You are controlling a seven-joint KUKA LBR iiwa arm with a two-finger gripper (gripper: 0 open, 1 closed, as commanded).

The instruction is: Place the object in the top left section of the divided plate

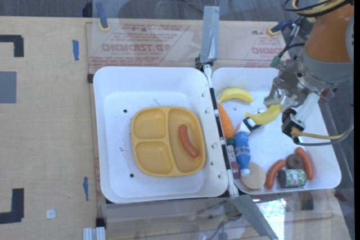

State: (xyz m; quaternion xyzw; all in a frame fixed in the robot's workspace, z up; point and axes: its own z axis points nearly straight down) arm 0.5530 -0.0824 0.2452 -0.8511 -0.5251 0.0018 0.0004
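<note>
The yellow divided plate (152,159) lies in the left bin (109,121). Its top left section (147,122) is bare, and a red sausage (189,140) rests in the long right section. My gripper (278,100) hangs over the right bin (328,150), directly above the right end of a yellow banana (264,116) that lies tilted there. The wrist hides where gripper and banana meet, so whether they touch is unclear.
The right bin also holds a second banana (236,95), a carrot (225,121), a blue bottle (242,152), a round cookie (253,176), two sausages (275,173) (305,161) and a small can (292,178). A ridge (216,121) divides the bins.
</note>
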